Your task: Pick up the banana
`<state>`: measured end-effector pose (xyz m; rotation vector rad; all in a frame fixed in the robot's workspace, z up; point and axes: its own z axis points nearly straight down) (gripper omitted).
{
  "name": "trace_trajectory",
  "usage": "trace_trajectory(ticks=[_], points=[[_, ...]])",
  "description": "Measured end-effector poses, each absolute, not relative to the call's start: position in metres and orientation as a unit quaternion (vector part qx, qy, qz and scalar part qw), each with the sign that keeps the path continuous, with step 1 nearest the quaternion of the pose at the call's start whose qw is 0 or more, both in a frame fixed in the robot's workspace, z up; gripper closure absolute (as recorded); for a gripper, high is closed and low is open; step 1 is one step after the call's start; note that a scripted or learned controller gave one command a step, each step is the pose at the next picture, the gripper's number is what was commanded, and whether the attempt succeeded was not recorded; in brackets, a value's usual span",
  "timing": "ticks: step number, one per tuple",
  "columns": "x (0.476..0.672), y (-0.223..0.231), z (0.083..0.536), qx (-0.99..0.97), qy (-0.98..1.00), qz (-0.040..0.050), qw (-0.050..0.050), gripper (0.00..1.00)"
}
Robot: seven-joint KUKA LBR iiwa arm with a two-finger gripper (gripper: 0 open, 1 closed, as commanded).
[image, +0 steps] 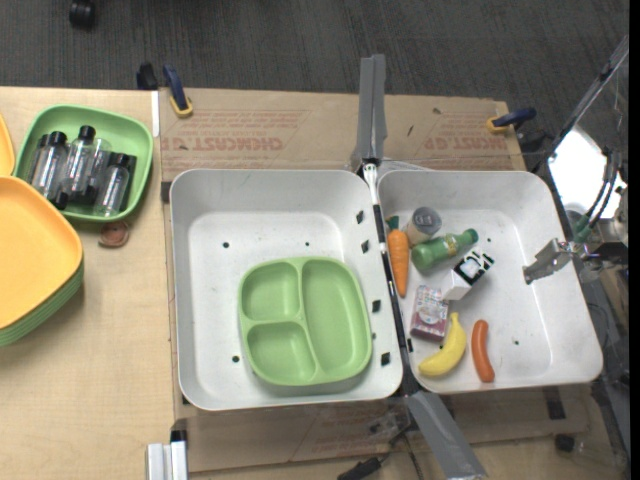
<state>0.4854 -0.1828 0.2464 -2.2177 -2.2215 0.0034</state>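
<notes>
Approach step: end effector [545, 261] at right bin's [540, 193] right edge, grip state unclear. Banana [447, 348] untouched, well apart; next, travel over it.

Floor [300, 18]: dark grey carpet, runs along the top behind the bench. Chair caster [82, 10] on the carpet, above bench's left end. Bench [110, 328]: light wood top. Brown cardboard sheet [300, 133] w/ red mirrored print lies on it, right of the wood section, edge nearest the carpet held by a blue clamp [176, 90] at left & an orange-tipped clamp [508, 120] at right. Grey metal bar [371, 108] crosses the cardboard mid-bench. Light even, no hard shadows.
</notes>
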Motion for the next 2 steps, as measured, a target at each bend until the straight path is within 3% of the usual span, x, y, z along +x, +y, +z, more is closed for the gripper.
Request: trace_trajectory(ticks=[1, 2], points=[[0.4773, -0.2069, 0.0909, -0.717, -0.697, 0.0000, 0.002, 0.00], [0.4768, -0.2075, 0.0991, -0.718, -0.696, 0.0005, 0.002, 1.00]])
